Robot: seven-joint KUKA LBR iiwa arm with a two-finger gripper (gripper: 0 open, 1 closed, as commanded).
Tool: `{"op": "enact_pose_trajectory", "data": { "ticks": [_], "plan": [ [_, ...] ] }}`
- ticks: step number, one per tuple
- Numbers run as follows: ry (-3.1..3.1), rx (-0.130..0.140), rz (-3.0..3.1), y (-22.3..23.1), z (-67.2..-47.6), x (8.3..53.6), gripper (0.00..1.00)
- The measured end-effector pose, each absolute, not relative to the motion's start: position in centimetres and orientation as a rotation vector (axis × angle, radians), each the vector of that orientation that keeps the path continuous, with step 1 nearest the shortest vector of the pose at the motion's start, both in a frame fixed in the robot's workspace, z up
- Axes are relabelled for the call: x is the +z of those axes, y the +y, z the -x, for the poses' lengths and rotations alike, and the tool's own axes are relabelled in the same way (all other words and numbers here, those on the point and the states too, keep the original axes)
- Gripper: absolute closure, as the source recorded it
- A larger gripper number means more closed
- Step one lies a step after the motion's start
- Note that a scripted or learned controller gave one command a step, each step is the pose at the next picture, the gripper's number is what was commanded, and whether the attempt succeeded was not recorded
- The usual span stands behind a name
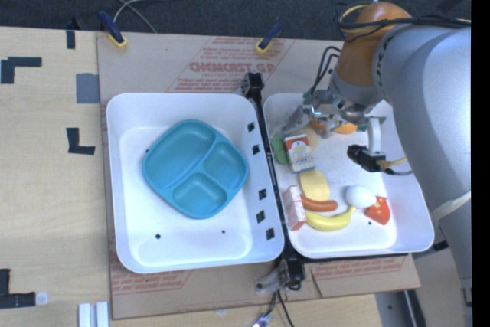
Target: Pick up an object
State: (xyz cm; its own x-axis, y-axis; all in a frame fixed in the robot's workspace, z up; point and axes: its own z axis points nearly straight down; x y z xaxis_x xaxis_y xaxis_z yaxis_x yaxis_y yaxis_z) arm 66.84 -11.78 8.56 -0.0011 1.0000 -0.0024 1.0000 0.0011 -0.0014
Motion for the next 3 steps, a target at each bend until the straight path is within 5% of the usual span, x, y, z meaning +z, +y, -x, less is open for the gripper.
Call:
{"op": "enact_pose_trajectory", "data": {
  "ticks": [3],
  "plan": [
    [2.220,-0.004,-2.220,-11.65,-66.84,8.56,0.00]
  ]
}}
